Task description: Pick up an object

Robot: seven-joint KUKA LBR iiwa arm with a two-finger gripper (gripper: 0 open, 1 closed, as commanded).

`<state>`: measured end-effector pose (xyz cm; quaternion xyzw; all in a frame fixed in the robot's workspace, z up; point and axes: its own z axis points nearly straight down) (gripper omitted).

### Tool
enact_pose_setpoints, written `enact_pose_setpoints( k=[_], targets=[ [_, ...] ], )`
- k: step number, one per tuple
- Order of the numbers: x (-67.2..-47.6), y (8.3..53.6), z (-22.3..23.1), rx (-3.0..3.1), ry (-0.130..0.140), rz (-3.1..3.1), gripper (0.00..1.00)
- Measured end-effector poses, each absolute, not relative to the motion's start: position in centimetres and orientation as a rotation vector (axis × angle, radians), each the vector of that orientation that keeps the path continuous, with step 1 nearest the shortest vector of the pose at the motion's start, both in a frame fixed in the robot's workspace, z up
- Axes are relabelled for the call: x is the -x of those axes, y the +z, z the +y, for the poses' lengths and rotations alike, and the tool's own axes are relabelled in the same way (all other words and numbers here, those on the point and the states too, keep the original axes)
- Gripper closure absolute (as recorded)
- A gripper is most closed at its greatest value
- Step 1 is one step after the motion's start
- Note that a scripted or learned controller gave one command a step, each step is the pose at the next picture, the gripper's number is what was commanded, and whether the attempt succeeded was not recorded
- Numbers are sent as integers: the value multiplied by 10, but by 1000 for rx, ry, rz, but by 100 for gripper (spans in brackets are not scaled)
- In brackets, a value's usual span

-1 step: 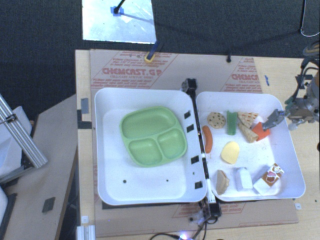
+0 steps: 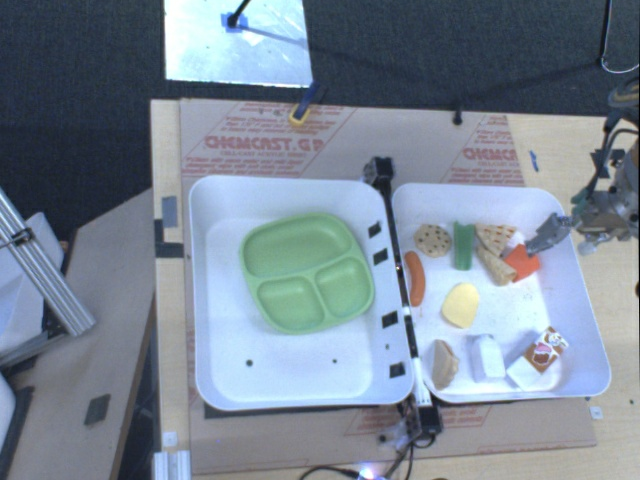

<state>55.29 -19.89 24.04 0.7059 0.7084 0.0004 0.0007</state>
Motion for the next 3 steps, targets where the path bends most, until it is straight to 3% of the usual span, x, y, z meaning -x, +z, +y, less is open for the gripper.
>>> enact_pose_setpoints(
  k=[3],
  targets=[
    [-547, 83, -195, -2221, 0, 2224, 0]
  ],
)
